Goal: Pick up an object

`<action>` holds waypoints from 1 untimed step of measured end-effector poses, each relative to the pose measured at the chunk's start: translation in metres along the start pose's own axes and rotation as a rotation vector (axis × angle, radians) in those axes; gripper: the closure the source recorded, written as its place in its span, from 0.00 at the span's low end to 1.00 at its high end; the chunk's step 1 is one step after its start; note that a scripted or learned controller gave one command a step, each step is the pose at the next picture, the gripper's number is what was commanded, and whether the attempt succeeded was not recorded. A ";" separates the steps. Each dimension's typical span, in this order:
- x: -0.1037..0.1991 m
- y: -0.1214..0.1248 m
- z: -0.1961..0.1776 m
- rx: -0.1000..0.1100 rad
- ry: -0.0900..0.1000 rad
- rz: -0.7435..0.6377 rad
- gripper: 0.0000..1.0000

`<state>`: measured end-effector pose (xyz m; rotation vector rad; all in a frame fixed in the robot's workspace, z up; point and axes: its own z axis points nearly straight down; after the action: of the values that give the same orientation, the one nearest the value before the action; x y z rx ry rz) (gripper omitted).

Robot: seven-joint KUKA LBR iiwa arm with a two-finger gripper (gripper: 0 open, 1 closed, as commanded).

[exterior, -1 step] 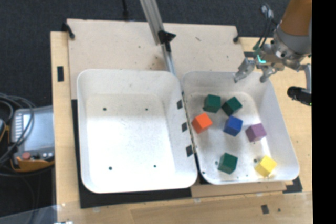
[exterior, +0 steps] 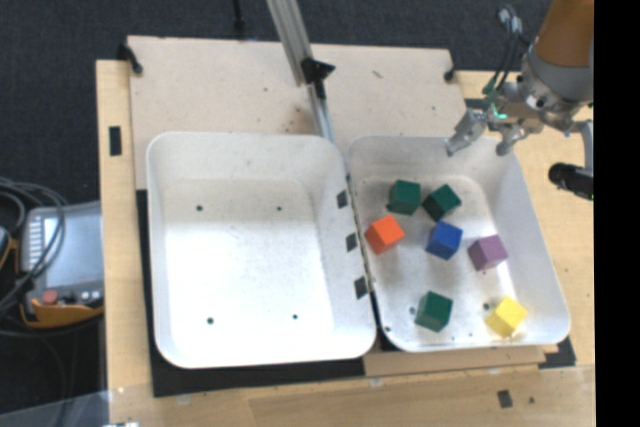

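The right bin [exterior: 520, 185] holds several small cubes: an orange one [exterior: 385, 234], a blue one [exterior: 445, 240], a purple one [exterior: 487, 252], a yellow one [exterior: 507, 316], and three green ones [exterior: 405, 197] [exterior: 441, 202] [exterior: 434, 310]. My gripper [exterior: 486, 137] hangs above the bin's far right corner, well clear of the cubes. Its two fingers [exterior: 461, 135] are spread apart with nothing between them.
The left bin [exterior: 170, 215] lies beside the right one, sharing a middle rim. A slanted metal rail [exterior: 285, 5] rises behind the bins. A control pendant [exterior: 55, 265] with cables sits off the bench's left edge.
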<state>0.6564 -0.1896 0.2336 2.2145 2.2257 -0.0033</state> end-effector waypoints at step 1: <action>0.007 -0.006 0.049 0.003 0.001 -0.001 0.00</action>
<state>0.6503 -0.1827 0.1846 2.2154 2.2288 -0.0046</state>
